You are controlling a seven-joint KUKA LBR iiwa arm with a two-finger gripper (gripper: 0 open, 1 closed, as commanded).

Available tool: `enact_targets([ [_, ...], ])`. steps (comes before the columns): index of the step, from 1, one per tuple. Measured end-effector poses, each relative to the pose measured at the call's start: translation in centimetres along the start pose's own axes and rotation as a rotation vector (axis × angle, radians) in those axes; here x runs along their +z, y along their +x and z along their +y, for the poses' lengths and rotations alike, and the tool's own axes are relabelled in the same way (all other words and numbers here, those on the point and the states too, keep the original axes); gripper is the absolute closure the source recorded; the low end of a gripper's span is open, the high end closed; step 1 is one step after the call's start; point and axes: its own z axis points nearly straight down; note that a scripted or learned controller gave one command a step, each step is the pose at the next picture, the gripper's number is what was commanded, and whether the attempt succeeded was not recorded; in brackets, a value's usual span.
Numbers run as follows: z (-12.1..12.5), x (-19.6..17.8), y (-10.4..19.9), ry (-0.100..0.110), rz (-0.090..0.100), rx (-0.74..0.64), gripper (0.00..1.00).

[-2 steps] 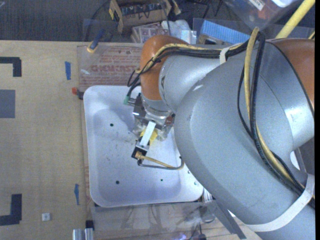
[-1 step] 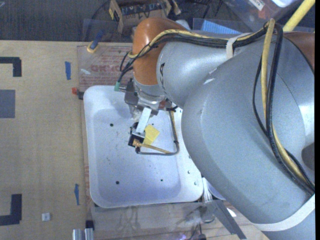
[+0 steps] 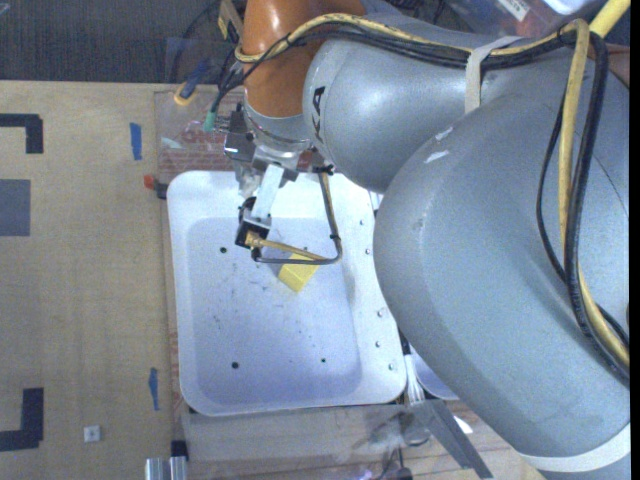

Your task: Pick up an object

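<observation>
A small yellow block (image 3: 295,277) lies on the floor of the white bin (image 3: 262,400), a little above its middle. My gripper (image 3: 247,175) hangs over the bin's far left corner, under the orange band of the arm. It is up and to the left of the block, apart from it. The wrist above hides most of the gripper.
The grey arm covers the right half of the view and the second bin, of which a sliver (image 3: 430,378) shows at the lower right. The wooden bench (image 3: 80,298) lies to the left, with blue tape marks (image 3: 136,140). Dark specks dot the bin floor.
</observation>
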Motion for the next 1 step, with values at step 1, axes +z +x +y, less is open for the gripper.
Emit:
enact_targets([
  [1, 0.78, -0.58, -3.5, 0.001, -0.001, 0.513, 1.0],
])
